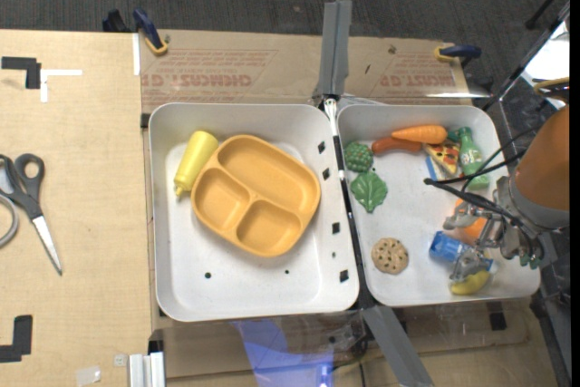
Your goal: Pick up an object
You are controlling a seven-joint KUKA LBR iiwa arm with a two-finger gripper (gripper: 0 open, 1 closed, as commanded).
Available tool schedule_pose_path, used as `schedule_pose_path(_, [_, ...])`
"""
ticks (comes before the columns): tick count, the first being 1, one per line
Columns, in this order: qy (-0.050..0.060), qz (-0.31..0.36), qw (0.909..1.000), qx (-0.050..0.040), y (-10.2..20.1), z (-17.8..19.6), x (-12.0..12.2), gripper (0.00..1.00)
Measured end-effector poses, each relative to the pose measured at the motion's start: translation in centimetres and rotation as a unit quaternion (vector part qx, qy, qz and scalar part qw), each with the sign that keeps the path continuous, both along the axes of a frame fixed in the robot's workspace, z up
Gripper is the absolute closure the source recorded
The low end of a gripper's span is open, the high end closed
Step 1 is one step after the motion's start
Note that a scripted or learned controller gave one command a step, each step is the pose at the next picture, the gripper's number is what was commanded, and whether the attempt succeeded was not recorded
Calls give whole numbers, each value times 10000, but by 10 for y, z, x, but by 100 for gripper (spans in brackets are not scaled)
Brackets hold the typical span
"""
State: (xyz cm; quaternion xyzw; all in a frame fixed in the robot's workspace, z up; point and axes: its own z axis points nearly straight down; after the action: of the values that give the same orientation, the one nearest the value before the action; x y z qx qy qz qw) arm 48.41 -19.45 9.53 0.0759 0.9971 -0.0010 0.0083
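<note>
1. Gripper point(473, 260) low in the frame's lower right, over a blue object point(445, 247); grip state: cannot tell
2. Cookie point(391, 256) lies left of it
3. Cardboard point(217, 75) lettering unreadable

Two white bins are counted — the left bin point(172, 285) and the right bin point(412, 285). One divided yellow tray point(256, 195), one cookie point(391, 256), one carrot point(412, 137) — and one pair of scissors point(32, 204) are seen.

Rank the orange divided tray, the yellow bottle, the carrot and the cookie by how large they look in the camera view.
1. orange divided tray, by far the largest
2. yellow bottle
3. carrot, close to the bottle in length but slimmer, so that pair is uncertain
4. cookie, smallest
</note>
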Motion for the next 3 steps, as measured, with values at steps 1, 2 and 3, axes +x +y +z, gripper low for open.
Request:
schedule_pose_path(1, [64,97,9999,15,25,-3,19,0])
schedule_pose_path(2, [64,533,9986,10,48,-3,46,0])
schedule_pose_path(3, [58,566,9984,12,76,-2,96,0])
